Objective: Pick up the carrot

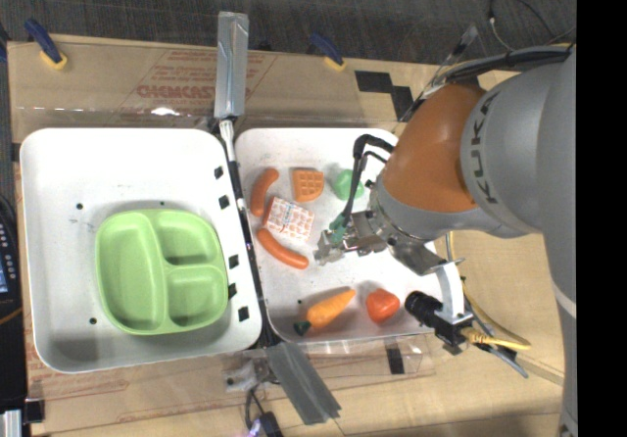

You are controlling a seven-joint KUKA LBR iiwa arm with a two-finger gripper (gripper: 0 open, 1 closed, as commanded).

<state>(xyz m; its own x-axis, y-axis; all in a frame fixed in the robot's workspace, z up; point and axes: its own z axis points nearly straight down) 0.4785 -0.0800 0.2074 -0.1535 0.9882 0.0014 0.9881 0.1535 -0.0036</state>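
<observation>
The carrot (pixel 329 309) lies on the floor of the right bin (pixel 294 146), near its front wall, tilted with its green end toward the divider. A red tomato (pixel 383 305) sits just beside the carrot, on the arm's side. Behind the carrot lie a sausage (pixel 282 248), a checked packet (pixel 290 218) and a waffle (pixel 308 184). The gripper (pixel 328 245) hangs above the bin behind the carrot, apart from it; whether the claw is released or clenched cannot be told.
</observation>
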